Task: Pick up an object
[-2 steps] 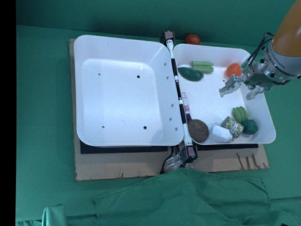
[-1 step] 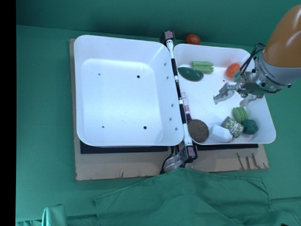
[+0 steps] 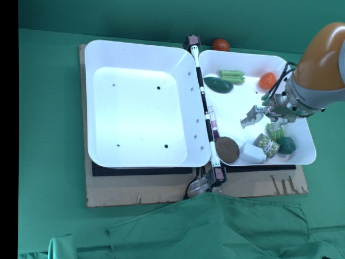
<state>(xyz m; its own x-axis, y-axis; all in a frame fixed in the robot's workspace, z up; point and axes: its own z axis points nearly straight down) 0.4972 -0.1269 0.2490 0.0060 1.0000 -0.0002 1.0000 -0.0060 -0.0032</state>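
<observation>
The right bin [image 3: 302,154] holds several small items. A dark green oval piece [image 3: 218,84] and a light green bundle [image 3: 233,76] lie at its far left, an orange-red ball [image 3: 267,80] at its far right. A brown disc [image 3: 227,149], a white block [image 3: 252,153], a green patterned box [image 3: 266,144], a striped green piece [image 3: 275,131] and a dark green lump [image 3: 286,144] crowd the near edge. My gripper [image 3: 253,116] hangs over the middle of this bin, just above the near cluster, with nothing seen in it.
The left bin [image 3: 97,53] stands beside the right one, a black and white hinge strip [image 3: 204,90] between them. A red ball [image 3: 220,45] rests outside, behind the right bin. Green cloth [image 3: 215,225] covers the front of the bench.
</observation>
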